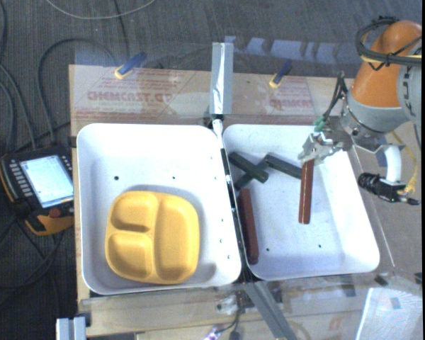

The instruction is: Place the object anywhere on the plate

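Stick (306, 192), brown and rigid-looking (probably light), hangs from the gripper (313, 153), fingers clamped on its top end; plate (154, 236) sits well apart.

Grey-and-orange arm's gripper (313, 154) grips a brown rod's (306, 193) top in the three-o'clock white bin (354, 250); yellow compartmented plastic plate (154, 236) lies at eight o'clock.
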You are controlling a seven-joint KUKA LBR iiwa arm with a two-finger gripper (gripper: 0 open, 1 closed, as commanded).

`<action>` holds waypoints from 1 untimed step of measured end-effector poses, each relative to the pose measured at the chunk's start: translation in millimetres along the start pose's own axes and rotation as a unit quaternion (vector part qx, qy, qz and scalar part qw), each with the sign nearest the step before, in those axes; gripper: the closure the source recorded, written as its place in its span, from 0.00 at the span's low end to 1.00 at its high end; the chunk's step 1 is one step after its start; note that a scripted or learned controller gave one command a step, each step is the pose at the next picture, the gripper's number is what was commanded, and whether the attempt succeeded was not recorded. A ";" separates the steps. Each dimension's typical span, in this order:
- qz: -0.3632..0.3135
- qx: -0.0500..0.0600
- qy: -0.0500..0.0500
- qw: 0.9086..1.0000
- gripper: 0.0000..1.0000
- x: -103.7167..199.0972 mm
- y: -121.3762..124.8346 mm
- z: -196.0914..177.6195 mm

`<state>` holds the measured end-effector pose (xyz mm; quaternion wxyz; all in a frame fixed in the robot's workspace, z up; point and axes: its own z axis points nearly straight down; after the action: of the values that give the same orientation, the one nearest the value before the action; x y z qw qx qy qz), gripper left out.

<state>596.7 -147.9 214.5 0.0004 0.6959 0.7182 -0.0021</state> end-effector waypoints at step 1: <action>-0.035 0.000 0.001 0.999 1.00 48.7 -2.9 -30.3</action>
<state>592.4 -99.2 244.6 0.0000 0.6700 0.7423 -0.0013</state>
